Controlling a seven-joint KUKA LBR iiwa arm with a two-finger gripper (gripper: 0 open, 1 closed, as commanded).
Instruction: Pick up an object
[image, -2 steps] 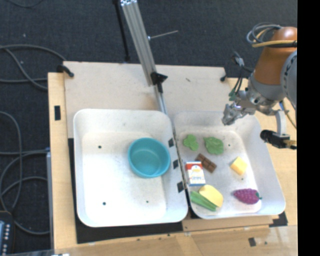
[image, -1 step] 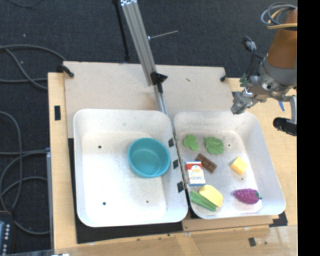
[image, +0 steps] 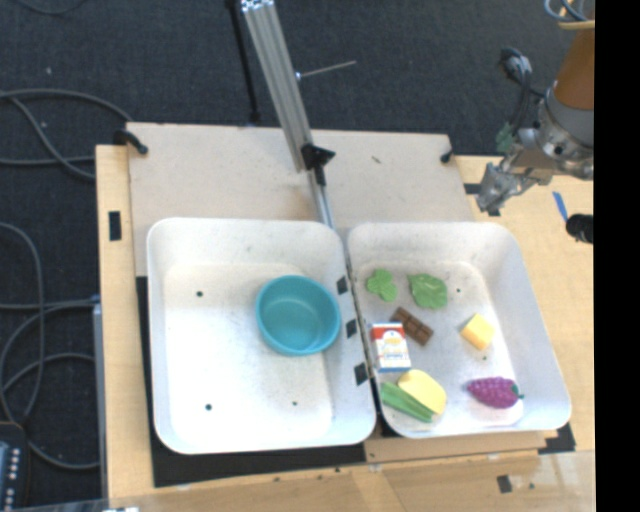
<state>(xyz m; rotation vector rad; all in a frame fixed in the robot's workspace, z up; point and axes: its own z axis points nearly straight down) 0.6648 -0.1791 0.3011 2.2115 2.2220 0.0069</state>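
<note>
My gripper (image: 493, 192) hangs at the upper right, above the bench just beyond the far right corner of the right bin (image: 520, 262). Nothing shows between its fingers. In the right bin lie two green leafy pieces (image: 381, 285) (image: 428, 291), a brown chocolate bar (image: 412, 327), a small red and white carton (image: 390, 348), a yellow cheese block (image: 478, 332), a purple grape bunch (image: 493, 392), and a yellow piece (image: 424, 389) beside a green pod (image: 403, 403). A blue bowl (image: 297, 315) sits in the left bin (image: 180, 300).
A slanted aluminium post (image: 285, 90) rises from the bench behind the two bins. Cables (image: 40, 110) lie on the dark floor to the left. Bare beige board (image: 230, 170) stretches behind the bins.
</note>
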